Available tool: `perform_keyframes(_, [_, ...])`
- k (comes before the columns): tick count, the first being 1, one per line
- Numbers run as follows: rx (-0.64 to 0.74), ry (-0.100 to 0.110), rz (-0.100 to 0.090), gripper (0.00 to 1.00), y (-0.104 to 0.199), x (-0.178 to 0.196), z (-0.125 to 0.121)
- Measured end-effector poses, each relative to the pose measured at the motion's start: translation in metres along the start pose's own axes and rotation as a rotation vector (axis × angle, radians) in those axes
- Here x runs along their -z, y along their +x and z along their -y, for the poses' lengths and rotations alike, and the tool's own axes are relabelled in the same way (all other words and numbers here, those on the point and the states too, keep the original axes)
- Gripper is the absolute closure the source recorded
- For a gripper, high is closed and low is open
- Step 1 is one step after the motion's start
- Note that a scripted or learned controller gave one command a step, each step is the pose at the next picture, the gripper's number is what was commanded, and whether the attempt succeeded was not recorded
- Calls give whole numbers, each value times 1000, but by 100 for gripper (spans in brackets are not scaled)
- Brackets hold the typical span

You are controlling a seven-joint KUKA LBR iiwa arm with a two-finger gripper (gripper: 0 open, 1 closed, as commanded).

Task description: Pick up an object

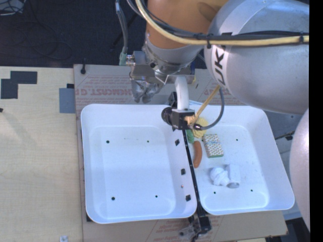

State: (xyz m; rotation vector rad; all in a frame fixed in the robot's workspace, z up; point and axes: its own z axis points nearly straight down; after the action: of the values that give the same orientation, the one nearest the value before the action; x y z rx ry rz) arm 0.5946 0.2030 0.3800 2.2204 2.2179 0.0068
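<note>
As arm overhangs, gripper apparently hovers.

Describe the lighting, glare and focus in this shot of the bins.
In the camera view, hard light bleaches the right bin so its walls barely show; the arm, close to the lens, looks soft and carries a pale sheen; the orange sausage stays fairly crisp; the background at the top is nearly black.

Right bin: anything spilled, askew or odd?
Nothing spilled or damaged. The orange sausage, patterned block and white pieces all lie inside the right bin. Only oddity: the gripper hangs past the far rim of the left bin, over cardboard, away from them.
</note>
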Motion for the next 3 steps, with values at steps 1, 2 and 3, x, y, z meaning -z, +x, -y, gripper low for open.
perform_keyframes(1, [3, 12, 3, 100, 0, 4, 1])
perform_keyframes(2, [4, -2, -3, 100, -18, 119, 75])
perform_keyframes(3, [1, 23, 8, 100, -5, -33, 61])
